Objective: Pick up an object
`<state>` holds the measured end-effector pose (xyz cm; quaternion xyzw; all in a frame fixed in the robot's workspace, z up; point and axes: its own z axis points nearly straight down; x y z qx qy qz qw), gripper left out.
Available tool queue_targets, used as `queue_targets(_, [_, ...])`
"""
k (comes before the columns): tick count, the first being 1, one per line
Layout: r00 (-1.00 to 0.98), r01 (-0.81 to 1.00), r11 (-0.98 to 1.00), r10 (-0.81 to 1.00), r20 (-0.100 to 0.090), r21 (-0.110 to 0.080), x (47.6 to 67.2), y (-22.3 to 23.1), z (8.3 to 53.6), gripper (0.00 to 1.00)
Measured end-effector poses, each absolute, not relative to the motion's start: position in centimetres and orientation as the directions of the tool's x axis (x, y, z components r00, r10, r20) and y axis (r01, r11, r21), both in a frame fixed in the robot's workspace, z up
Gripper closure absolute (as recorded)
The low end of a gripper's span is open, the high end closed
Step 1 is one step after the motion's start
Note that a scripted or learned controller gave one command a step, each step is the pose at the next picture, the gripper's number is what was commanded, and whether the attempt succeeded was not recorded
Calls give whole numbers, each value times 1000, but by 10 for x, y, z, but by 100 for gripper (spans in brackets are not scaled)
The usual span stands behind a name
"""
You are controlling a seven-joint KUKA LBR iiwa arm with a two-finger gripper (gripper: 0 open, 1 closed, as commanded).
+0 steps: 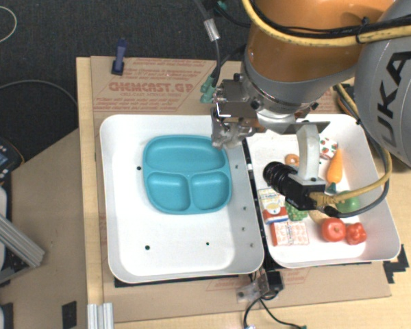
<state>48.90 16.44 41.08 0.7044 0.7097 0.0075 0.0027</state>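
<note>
My gripper (225, 137) hangs over the ridge between the two bins, at the far right corner of a blue divided plate (187, 173) that lies in the left bin (123, 238). Nothing shows in the gripper. The right bin (380, 242) holds small food items: an orange carrot (335, 164), two red tomatoes (333, 229), a red-and-white carton (289, 234), a second small box (272, 204), green pieces (298, 214) and a small orange ring (291, 160). The arm's wide body hides the far part of the right bin.
Both bins sit on a brown cardboard sheet (151, 81) with red print. A blue clip (118, 57) lies at its far left corner. White bin floor shows around the plate, mostly near the front edge.
</note>
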Motion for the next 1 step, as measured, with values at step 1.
queue_targets(1, [3,1000,-3,1000,-2,-7,478,140,347,100])
